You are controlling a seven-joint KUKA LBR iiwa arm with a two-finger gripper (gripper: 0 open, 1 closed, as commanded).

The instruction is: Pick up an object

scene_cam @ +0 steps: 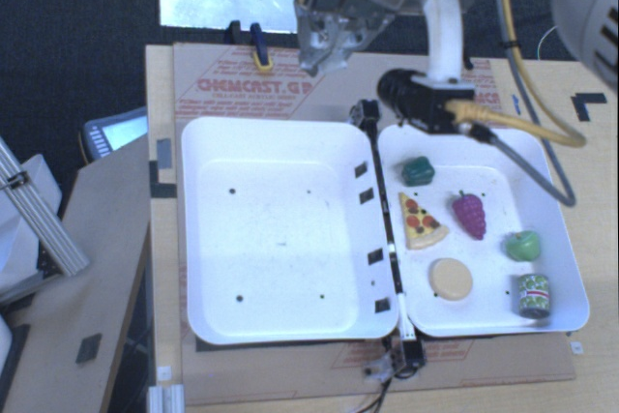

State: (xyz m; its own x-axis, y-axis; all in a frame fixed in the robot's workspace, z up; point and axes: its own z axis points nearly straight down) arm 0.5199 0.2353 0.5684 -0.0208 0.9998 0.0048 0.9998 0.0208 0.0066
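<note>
The right bin [561, 237] holds several small items: a dark green pepper [418, 171], a pizza slice [422, 220], a purple bunch of grapes [470, 214], a green apple [523, 246], a tan round cookie [451, 279] and a small can [531, 295]. My gripper [324, 48] hangs high above the far edge of the left bin [208, 237], well away from all of these items. Nothing shows between its fingers.
A cardboard sheet [232, 87] lies under both bins. A yellow and blue clamp [259, 48] sits at its far edge. A tablet [111, 135] and a metal rail [39, 213] lie off the bench's left side.
</note>
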